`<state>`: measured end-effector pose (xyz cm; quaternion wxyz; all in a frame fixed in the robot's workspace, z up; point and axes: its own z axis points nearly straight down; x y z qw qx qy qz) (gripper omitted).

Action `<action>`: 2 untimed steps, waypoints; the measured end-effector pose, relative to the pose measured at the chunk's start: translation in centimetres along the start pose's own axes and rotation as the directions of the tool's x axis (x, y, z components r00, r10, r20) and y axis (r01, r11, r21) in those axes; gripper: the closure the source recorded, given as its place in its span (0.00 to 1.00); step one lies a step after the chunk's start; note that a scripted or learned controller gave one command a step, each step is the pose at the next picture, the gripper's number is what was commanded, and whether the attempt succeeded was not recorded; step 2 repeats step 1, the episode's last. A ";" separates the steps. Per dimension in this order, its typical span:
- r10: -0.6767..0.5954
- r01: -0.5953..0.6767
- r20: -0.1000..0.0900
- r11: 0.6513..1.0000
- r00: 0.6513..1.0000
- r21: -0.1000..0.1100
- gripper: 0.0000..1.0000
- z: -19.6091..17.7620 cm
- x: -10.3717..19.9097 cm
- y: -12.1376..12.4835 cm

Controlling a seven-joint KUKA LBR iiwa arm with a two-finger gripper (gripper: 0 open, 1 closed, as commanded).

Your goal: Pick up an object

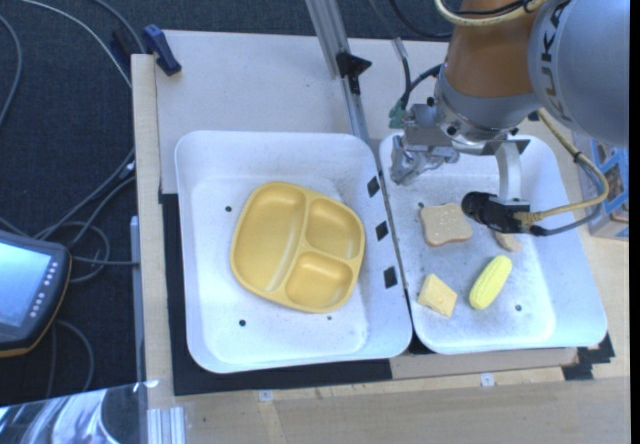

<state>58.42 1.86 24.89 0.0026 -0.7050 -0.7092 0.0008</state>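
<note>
In the right bin [570, 312] lie three toy foods. A tan bread slice [445, 225] sits near the middle, a yellow cheese wedge [437, 294] lies toward the front left, and a yellow corn cob [490, 281] lies just right of the wedge. My gripper [408, 164] hangs over the far left corner of this bin, above and to the left of the bread slice. I see nothing held in it. The grey and orange arm covers the far right part of the bin.
The left bin [200, 182] holds a yellow divided plate [297, 246]. A slanted metal pole [330, 22] rises behind the bins, close to the gripper. A blue clamp [160, 47] sits at the bench's far left corner.
</note>
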 end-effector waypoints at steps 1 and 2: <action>-0.001 0.001 -0.001 1.000 1.000 -0.002 1.00 -0.3 5.1 -1.2; -0.001 0.001 -0.001 1.000 1.000 -0.002 1.00 -0.3 5.1 -1.2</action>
